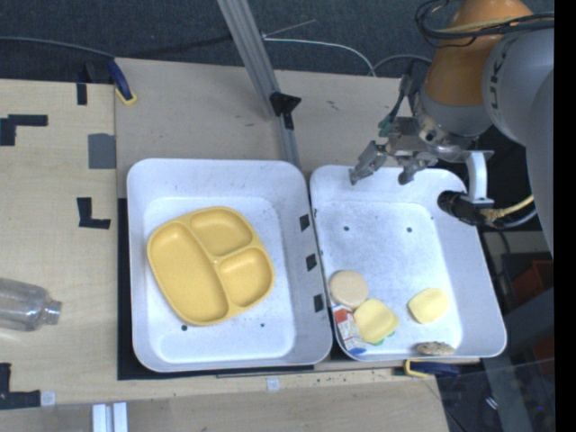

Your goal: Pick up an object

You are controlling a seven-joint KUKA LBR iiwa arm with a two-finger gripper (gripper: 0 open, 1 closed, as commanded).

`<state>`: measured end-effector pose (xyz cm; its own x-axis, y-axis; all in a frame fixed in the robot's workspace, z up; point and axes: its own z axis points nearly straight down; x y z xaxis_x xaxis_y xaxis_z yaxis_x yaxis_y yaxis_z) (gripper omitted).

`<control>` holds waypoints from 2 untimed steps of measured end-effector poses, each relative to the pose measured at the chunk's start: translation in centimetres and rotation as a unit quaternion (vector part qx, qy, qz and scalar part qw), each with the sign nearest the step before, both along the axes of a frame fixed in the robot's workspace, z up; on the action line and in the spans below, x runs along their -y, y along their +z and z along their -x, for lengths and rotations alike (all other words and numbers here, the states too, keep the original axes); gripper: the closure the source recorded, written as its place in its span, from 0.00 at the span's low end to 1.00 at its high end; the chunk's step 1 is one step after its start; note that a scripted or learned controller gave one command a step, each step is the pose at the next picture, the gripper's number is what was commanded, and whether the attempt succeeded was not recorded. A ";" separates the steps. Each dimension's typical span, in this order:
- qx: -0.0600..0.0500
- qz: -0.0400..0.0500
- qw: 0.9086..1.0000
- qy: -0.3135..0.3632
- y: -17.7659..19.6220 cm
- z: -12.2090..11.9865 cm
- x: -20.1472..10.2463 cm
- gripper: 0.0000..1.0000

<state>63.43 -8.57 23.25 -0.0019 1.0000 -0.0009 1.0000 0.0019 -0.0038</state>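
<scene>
My gripper [384, 171] hangs over the far rim of the right bin [468, 268], open, with nothing between its two fingers. Well nearer the camera, at the bin's front, lie a round tan biscuit-like piece [348, 288], a yellow block [376, 319] resting on a small red-and-white packet [346, 328], a second yellow block [429, 305] and a flat brownish piece [436, 348] against the front rim. None of them touches the gripper.
The left bin [144, 241] holds a yellow three-compartment plate [210, 264]. A metal pole [255, 54] slants down to the gap between the bins. A clear plastic bottle [25, 304] lies on the bench at far left. Cables run behind the arm.
</scene>
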 end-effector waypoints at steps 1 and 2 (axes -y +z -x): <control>-0.001 0.001 1.000 -0.001 -7.2 -4.6 2.2 0.00; -0.012 -0.008 1.000 -0.003 -14.4 -4.4 8.6 0.00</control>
